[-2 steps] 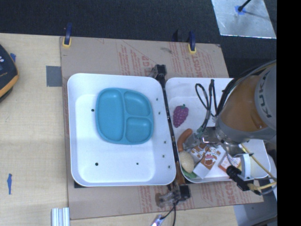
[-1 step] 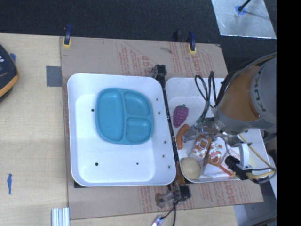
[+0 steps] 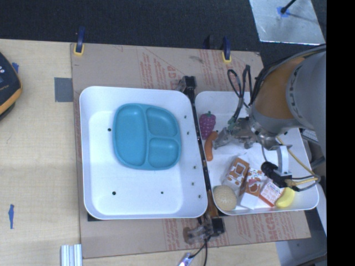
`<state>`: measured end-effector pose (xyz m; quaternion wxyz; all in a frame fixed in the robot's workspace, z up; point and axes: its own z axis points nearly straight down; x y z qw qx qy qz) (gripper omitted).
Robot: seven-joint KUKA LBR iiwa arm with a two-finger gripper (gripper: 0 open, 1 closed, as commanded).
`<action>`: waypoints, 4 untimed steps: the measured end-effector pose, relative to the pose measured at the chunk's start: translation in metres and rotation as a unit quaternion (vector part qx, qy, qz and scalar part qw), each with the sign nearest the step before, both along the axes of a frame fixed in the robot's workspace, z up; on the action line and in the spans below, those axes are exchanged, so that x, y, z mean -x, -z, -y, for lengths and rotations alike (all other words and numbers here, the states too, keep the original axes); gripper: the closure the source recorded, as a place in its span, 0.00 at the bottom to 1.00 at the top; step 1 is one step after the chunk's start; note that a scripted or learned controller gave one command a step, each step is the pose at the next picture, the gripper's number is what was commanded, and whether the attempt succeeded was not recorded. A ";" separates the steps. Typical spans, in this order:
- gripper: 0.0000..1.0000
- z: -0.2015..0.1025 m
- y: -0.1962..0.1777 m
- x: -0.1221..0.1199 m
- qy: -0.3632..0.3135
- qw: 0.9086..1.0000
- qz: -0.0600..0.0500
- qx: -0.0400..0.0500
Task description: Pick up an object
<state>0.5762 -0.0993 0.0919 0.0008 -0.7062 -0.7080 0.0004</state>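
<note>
Brown cardboard [image 3: 138,71] covered the wooden bench [image 3: 33,165], pinned at its far edge by two clips, with dark floor beyond. On it sat two white bins side by side. At the left, one bin [image 3: 97,198] held a blue divided plate [image 3: 147,136] in its far half. At the right, the other bin [image 3: 217,98] held a scatter of small things: a purple grape bunch [image 3: 207,122] against its left wall, an orange carrot [image 3: 209,146] just near of the grapes, a brown-and-white box [image 3: 236,173] toward the middle, a round tan bun [image 3: 224,197] at the near left corner, a red-and-white packet [image 3: 270,192] further right and a yellow piece [image 3: 285,198] at the near right corner.

From the right, the arm [image 3: 297,93] reached in over the right bin, its orange band above the wrist. Its gripper [image 3: 226,138] sat low in the far half of that bin, pointing left, just right of the carrot and grapes. Whether the gripper was wide or narrow I could not tell; its metal parts blurred together, and nothing could be seen held in it. Black cables looped over the bin's far edge beside the arm.
</note>
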 end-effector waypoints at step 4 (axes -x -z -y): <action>1.00 -0.094 -0.100 0.024 -0.001 1.000 0.000 -0.001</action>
